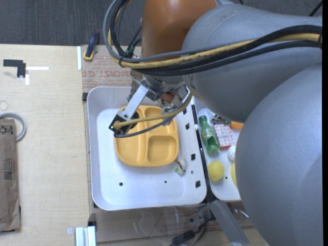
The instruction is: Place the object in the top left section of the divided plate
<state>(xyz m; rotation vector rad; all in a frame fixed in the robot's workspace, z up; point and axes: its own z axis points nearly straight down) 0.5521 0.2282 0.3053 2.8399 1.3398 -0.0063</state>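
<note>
Lying nearest, a lemon (216,170) and a bottle (208,135) are sitting in the right bin (221,188), just beside the plate (154,150). The gripper (161,99) is hovering over the plate's far sections; whether it is carrying the object, I cannot tell.

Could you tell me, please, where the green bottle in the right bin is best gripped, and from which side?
Probably around the middle of the green bottle, coming from above and closing across its narrow width. It seems to lie on its side, cap toward the far end, close beside the left wall of the right bin, so a sideways approach looks blocked.
</note>
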